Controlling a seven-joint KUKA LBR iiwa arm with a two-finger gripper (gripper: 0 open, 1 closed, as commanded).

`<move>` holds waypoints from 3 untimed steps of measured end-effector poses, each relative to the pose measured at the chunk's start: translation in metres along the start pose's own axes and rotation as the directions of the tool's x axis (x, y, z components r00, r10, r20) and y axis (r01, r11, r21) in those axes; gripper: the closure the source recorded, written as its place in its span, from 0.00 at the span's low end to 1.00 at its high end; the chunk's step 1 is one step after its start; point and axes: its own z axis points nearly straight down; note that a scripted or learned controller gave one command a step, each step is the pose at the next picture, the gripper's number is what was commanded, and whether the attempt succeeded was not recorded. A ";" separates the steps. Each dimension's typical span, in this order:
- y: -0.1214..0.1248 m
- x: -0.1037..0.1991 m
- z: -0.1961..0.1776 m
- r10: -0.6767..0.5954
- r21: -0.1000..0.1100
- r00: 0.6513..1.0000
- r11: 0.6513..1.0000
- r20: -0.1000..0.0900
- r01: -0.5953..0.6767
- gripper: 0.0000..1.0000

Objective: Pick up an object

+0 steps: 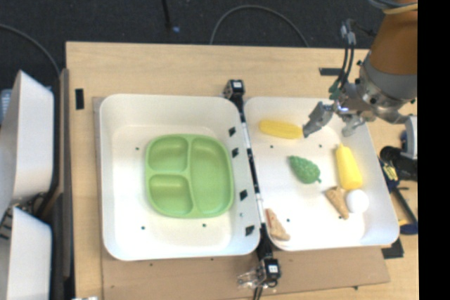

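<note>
I am holding the spread claw (332, 119) near the right bin's (376, 235) far edge, judging the yellow corn (280, 128) light, stiff, best gripped mid-length.

jaws (332, 120) spread — over right bin (373, 232)

tray (188, 175) in left bin (112, 221)

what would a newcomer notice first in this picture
The green divided tray stands out most, lying alone in the left bin. The right bin holds scattered toy food: a yellow corn cob at the top, a green leafy piece in the middle and a yellow piece to the right. The gripper hovers over that bin's top, beside the cob.
</note>
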 end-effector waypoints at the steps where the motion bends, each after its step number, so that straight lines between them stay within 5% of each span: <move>1: 0.002 0.000 -0.007 -0.003 -0.013 1.000 1.000 0.002 0.003 0.00; 3: 0.011 0.002 0.113 0.002 -0.010 1.000 1.000 0.002 -0.002 0.00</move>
